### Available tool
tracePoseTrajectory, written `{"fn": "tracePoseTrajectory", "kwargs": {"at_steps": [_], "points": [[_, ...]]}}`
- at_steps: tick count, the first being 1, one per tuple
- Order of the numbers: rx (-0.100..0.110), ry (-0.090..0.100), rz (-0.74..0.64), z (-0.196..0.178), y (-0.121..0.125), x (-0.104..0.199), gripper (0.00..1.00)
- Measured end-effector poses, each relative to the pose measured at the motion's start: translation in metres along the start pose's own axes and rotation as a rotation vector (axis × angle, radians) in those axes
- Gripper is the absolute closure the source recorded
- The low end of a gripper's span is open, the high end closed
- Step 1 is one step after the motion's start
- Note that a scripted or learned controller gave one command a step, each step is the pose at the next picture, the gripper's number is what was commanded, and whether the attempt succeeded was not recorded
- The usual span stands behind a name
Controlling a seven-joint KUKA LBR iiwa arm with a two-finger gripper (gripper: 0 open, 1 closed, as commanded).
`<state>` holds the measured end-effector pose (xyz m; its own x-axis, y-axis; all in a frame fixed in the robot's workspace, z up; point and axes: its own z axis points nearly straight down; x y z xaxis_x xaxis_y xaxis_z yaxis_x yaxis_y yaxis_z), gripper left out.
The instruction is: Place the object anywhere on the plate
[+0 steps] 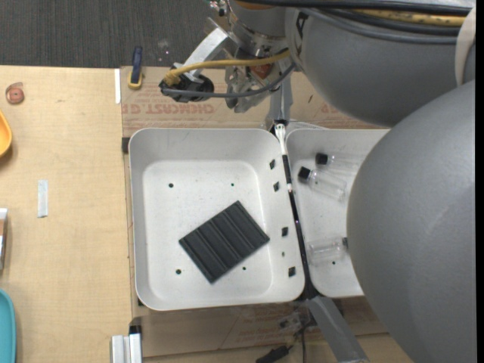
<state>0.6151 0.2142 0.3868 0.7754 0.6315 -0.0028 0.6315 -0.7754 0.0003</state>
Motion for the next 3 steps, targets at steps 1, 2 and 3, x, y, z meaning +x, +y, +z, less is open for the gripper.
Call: {"fn": "tracePoseTrajectory", "kwargs": {"at_steps": [1, 2, 3], "points": [[-0.001, -0.002, 0.007, -0.008, 0.003, -0.001, 1.0], [0.001, -0.004, -0.172, 0.098, -0.029, -0.013, 1.0], [0.001, -0.004, -0.353, 0.136, -0.032, -0.017, 1.0]]}}
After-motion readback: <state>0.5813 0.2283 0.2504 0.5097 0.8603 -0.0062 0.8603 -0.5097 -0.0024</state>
